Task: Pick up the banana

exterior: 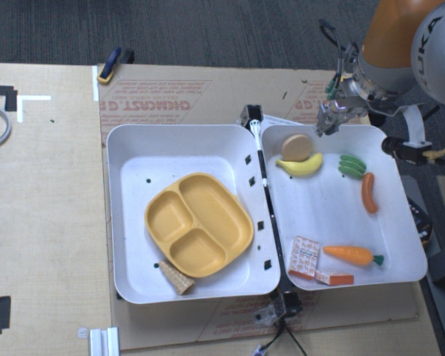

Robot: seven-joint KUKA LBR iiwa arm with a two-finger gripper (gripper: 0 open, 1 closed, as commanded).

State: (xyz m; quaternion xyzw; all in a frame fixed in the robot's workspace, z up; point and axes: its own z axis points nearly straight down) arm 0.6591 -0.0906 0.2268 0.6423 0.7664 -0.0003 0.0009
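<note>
Yellow plastic toy banana is sitting in the right-hand shallow white bin, up near its far-left corner, lying on its side with the curve bowing toward the camera. It's pushed right up against a round tan bread-roll-looking toy just behind it, touching or as good as, which I reckon matters since a grab from the far side would bump the roll first. The grey arm's two-finger gripper hangs over the far rim of that bin, up and to the right of the banana and apart from it, with nothing between its fingers; they look fairly close together, but they're small and dark here so I wouldn't swear to it. My guess is it's parked above the bin edge for a clear drop-in, and it needs to come toward the camera and a bit left to get over the fruit. Rest of that bin: a green bean-pod toy, an orange-red sausage, an orange carrot with a green top and a small printed carton, all well apart from the banana, so they shouldn't interfere. Left white bin has a yellow three-compartment plate with a brown cracker-like wedge by its near edge.
</note>
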